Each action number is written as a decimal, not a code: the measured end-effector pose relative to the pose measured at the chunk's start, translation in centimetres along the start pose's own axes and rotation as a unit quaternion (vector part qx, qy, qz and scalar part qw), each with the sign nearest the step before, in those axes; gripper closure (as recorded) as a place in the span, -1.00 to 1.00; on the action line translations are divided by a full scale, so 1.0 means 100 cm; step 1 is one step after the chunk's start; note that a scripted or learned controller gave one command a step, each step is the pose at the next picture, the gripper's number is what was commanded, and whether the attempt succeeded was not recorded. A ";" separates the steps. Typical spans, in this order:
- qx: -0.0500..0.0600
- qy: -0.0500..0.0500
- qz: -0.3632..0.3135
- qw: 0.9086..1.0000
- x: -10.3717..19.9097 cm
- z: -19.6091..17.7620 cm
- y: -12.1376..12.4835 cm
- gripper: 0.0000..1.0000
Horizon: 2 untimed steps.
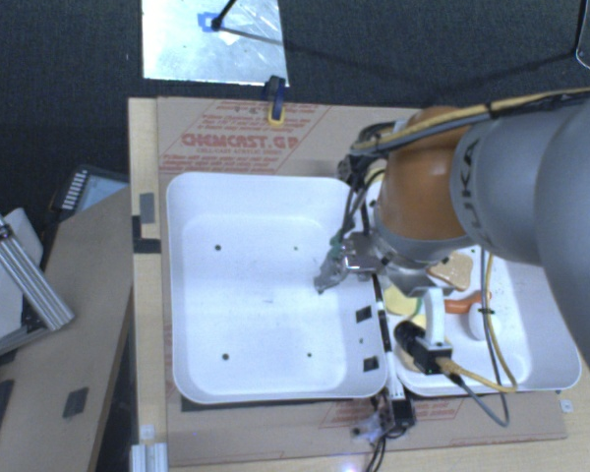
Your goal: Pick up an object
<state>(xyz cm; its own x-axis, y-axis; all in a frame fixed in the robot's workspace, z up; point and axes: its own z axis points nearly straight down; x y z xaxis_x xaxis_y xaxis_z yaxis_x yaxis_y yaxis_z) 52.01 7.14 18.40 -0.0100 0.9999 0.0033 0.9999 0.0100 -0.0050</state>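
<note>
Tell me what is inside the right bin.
A tan piece, a yellow piece and a small orange piece show in the right bin. The arm covers its far half.

The brown table (pixel 238 138) bears two white bins: the first bin (pixel 246 303) beneath the claw (pixel 329 275), the second bin (pixel 556 362) just beside it.

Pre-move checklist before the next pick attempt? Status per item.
1. Object in gripper: cannot tell, too small to read.
2. Gripper above a target: not ok. It hangs over bare floor of the left bin, near its right wall.
3. Targets available: ok. A tan piece, a yellow piece and an orange piece lie in the right bin.
4. Camera sight of targets: not ok. The arm covers much of the right bin.
5. Bins side by side: ok.
</note>
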 end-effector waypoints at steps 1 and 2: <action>-0.004 -0.001 -0.001 1.000 0.106 0.006 0.016 -1.00; -0.003 -0.001 0.003 1.000 0.100 -0.005 0.017 1.00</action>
<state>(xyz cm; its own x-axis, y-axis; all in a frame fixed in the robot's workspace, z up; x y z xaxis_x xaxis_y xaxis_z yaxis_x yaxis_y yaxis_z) 53.58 17.12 18.89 -0.0035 1.0000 0.0021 1.0000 0.0035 0.0016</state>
